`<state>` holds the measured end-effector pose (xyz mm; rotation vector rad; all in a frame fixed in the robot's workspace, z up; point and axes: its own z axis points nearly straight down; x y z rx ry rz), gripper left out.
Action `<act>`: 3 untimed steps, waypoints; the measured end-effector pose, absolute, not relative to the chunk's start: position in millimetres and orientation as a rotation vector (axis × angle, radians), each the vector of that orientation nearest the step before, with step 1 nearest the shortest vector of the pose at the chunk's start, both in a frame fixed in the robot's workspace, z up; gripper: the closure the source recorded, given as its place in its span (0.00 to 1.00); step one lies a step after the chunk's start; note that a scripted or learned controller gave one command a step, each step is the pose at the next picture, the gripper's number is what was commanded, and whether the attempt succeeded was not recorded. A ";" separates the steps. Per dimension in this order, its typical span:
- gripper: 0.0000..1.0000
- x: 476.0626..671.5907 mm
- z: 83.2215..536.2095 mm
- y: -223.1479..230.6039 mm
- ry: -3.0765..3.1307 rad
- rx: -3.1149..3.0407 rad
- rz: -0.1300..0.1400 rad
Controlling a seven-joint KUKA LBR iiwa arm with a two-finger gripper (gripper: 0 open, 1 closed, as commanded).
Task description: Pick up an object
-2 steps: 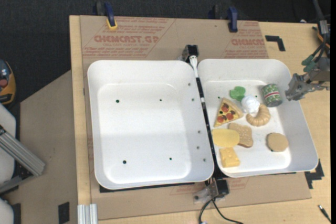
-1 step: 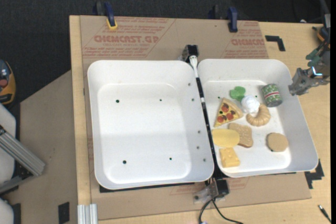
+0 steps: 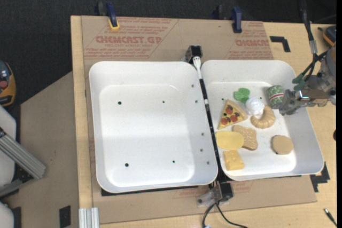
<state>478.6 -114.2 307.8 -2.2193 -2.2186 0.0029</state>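
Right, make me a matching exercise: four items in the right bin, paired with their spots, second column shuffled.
Items:
1. pizza slice
2. can
3. cheese cube
4. round cookie

Spots:
A. near corner by the divider
B. beside the gripper at the far right
C. near right side of the bin
D. just below the green piece

Pairs: 1-D, 2-B, 3-A, 4-C
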 end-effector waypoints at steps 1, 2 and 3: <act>1.00 480.4 498.1 -61.8 -2.240 -2.227 -0.024; 1.00 478.5 383.0 -65.7 -2.214 -2.217 0.011; 1.00 480.1 399.7 -65.9 -2.225 -2.223 -0.003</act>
